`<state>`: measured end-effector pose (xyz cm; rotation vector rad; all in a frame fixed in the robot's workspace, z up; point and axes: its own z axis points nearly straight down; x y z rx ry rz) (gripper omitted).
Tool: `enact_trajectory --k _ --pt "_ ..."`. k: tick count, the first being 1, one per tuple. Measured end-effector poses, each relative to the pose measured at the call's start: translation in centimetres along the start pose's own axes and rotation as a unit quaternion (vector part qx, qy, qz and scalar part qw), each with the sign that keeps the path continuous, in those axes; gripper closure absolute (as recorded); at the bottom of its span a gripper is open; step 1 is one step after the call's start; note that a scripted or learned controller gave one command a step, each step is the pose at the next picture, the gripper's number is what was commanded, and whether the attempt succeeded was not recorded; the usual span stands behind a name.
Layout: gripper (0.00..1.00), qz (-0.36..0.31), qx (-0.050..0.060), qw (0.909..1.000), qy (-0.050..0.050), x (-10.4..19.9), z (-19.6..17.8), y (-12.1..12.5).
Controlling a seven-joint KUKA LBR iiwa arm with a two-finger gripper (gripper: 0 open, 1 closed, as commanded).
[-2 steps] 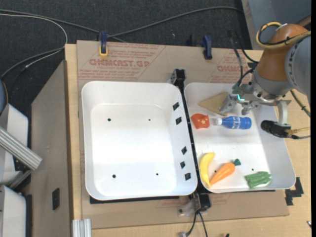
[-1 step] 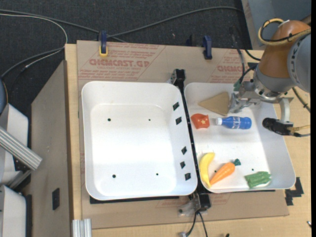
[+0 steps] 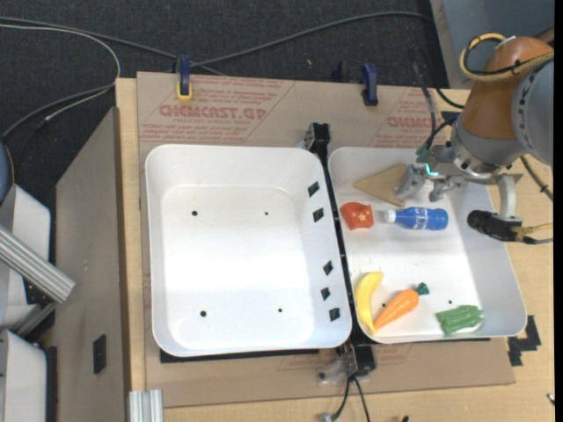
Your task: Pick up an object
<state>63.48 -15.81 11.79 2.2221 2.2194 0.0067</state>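
Brightness: even and bright, light from overhead.
Glare: the left bin and right bin read near-white, their floors slightly washed out.
Shadows: soft and short, thin along the bins' inner walls and under the bench at its left edge.
Focus: fairly sharp mid-frame; the arm at the right edge looks softer.
Detail: coarse, small things grainy.
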Motion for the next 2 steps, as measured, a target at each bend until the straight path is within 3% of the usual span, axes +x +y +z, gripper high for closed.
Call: enact_trajectory --k 1,2 --pt "1.0 0.0 -0.001 1.0 0.0 0.06 -1.14 0.1" --pt "0.0 0.0 -0.001 1.0 0.0 0.06 -1.08 0.08"
